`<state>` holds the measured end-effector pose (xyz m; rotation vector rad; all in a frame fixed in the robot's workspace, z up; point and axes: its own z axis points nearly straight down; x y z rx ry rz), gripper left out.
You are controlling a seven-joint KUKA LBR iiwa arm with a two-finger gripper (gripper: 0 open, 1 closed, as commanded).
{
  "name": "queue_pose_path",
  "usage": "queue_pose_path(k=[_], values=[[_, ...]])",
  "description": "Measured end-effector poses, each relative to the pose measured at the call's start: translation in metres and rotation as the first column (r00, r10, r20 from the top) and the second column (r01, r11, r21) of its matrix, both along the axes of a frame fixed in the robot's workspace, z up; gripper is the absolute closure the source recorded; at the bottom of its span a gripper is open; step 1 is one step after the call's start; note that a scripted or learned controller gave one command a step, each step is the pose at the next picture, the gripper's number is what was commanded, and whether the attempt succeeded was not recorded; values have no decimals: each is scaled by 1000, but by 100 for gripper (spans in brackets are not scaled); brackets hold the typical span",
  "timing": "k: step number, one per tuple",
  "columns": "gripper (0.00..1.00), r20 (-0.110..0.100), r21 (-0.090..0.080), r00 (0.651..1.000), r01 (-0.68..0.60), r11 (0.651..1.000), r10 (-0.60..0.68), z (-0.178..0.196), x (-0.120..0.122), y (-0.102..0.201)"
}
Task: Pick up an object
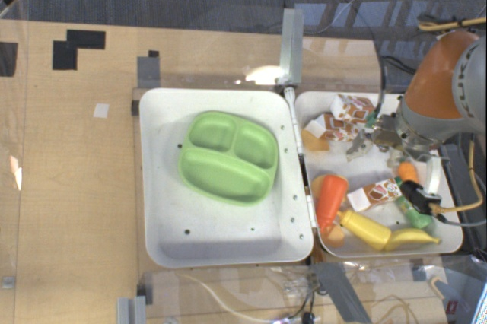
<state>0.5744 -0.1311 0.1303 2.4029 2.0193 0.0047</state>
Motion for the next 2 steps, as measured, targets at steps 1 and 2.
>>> queue_pose_path(k=[1,2], values=[[0,6,2,974,-225,974,225,-38,-70,-54],[100,11,-1,974,-224,975,224,-27,-67,-54]])
